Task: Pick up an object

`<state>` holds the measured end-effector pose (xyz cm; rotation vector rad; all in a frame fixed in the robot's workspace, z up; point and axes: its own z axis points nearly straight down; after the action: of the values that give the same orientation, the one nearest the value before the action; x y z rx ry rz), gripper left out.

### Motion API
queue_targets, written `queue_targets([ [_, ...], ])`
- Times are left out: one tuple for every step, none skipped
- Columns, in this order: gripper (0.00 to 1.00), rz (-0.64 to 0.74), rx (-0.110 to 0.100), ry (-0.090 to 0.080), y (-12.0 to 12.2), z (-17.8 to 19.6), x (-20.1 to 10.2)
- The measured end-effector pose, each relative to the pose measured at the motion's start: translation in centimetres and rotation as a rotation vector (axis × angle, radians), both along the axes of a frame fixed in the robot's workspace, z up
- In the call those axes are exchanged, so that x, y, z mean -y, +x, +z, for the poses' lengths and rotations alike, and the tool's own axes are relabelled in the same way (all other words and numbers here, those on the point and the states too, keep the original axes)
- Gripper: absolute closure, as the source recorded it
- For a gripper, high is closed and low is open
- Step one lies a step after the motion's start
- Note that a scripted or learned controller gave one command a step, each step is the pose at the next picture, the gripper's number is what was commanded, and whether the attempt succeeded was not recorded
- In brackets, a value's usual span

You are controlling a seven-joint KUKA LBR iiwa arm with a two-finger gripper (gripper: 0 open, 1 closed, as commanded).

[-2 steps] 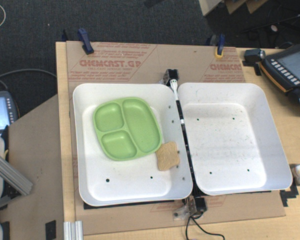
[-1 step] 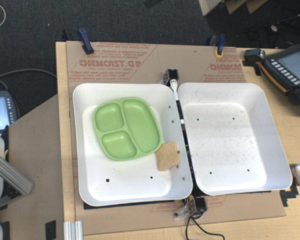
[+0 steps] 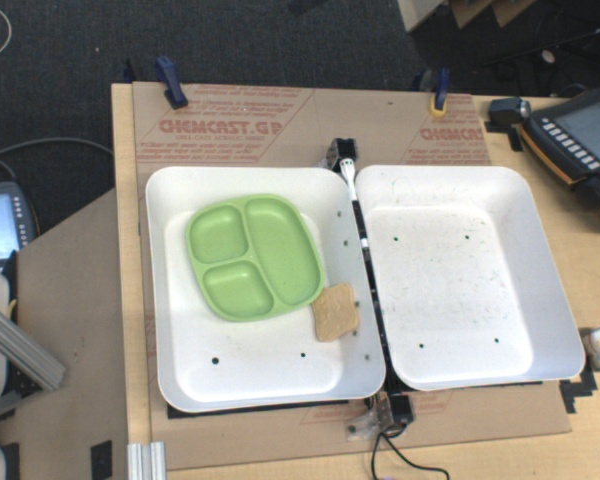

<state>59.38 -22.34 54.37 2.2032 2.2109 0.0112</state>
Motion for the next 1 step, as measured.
queue_targets([
  [1.00, -0.006, -0.025, 0.012, -5.60, -6.32, 0.04],
])
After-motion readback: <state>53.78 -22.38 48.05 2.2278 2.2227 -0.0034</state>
